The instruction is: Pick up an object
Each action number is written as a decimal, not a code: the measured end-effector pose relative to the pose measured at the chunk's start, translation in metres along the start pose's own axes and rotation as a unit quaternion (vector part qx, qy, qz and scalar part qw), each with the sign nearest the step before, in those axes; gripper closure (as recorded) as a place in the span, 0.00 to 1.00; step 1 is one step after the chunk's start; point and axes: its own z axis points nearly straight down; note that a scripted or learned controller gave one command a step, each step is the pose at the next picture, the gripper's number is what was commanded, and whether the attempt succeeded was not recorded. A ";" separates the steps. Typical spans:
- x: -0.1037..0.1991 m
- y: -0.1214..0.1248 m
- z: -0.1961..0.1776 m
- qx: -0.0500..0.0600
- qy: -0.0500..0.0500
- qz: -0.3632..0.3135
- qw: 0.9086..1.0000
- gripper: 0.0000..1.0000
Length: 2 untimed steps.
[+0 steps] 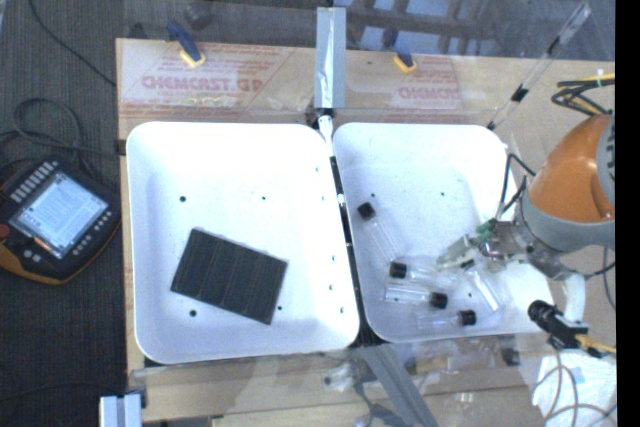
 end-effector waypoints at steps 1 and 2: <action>-0.001 0.003 -0.012 -0.005 -0.003 0.000 1.000 1.00; -0.001 0.003 -0.011 -0.005 -0.003 0.000 1.000 0.00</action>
